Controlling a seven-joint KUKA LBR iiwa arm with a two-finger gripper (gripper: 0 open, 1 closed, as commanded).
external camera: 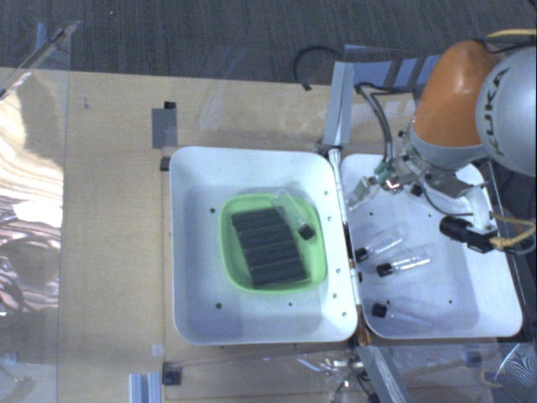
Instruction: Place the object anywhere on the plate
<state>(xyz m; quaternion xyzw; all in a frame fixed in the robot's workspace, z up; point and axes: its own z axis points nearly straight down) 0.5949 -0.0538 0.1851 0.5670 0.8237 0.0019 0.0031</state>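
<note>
A green plate (233, 269) lies in the left bin (189, 250). A dark ridged block (267, 246) rests on the middle of the plate. A clear vial with a black cap (298, 217) lies across the plate's upper right rim, cap end on the plate. My gripper (372, 187) hangs over the upper left corner of the right bin (487, 309), just right of the divider between the bins. Nothing shows in its grasp. Three clear vials with black caps lie in the right bin: one (382, 242) below the gripper, one (407, 264) in the middle, one (401, 313) near the front.
The orange and grey arm (457, 99) covers the right bin's back right part. A black plug on a yellow cable (466, 232) hangs over that bin's right side. A grey post (338, 107) stands behind the divider. A clear sheet (33, 225) covers the bench at left.
</note>
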